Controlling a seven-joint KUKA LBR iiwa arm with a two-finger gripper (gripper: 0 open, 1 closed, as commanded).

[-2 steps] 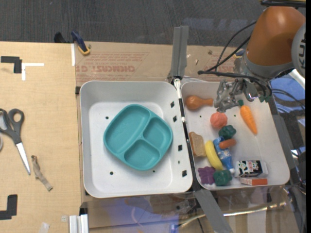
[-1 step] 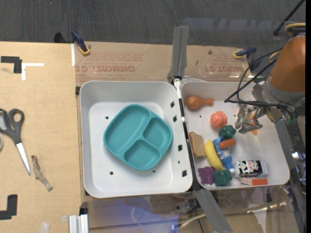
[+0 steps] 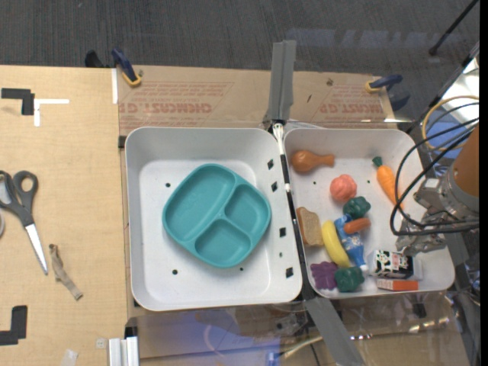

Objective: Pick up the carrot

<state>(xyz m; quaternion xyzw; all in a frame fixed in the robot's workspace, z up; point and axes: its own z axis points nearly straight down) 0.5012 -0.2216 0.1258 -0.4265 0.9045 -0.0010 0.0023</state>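
The carrot (image 3: 387, 182) is orange with a green top. It lies slanted near the right wall of the right bin (image 3: 347, 137), in its far half, with nothing touching it. My gripper (image 3: 422, 242) hangs over the bin's right rim, below and to the right of the carrot and a clear gap away from it. Cables and the wrist hide its tip. Nothing is visibly held.
The right bin also holds a drumstick (image 3: 313, 159), a pink ball (image 3: 343, 187), a broccoli (image 3: 356, 207), bread (image 3: 309, 226), a banana (image 3: 333, 242), grapes (image 3: 322, 274) and a milk carton (image 3: 393, 263) close under the gripper. A teal divided plate (image 3: 218, 214) lies in the left bin. Scissors (image 3: 23, 212) rest on the bench.
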